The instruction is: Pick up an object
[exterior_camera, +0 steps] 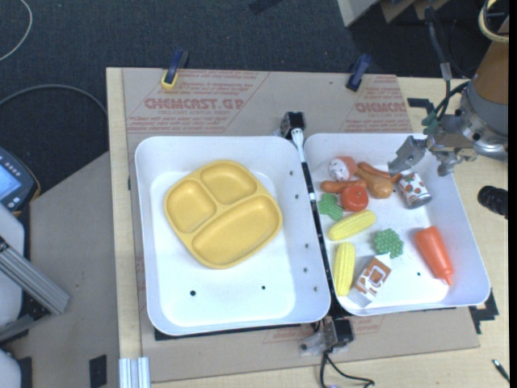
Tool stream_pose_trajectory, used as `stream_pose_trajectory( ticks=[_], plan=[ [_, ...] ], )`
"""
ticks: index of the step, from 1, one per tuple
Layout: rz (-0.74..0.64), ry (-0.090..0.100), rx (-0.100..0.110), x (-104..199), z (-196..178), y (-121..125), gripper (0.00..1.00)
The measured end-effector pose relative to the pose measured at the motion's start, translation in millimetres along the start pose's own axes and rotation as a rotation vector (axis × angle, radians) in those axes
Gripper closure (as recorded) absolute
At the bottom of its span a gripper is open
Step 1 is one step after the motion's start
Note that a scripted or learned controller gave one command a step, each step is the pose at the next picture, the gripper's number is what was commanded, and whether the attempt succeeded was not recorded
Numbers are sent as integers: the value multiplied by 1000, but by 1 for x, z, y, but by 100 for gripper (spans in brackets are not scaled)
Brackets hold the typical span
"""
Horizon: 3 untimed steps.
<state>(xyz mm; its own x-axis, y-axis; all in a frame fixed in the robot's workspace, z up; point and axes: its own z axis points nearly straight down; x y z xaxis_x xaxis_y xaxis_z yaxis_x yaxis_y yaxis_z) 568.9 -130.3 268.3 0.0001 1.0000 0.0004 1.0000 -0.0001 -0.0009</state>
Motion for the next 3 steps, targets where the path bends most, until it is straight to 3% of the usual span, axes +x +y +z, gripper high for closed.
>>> stream_pose_trajectory(
  ticks=[1, 2, 3],
  plan=[
    [-4, 4, 11, 63, 89, -57, 0],
    [-4, 3, 5, 109, 84, -90, 0],
    [1, 0, -2, 106, 74, -88, 100]
  ],
)
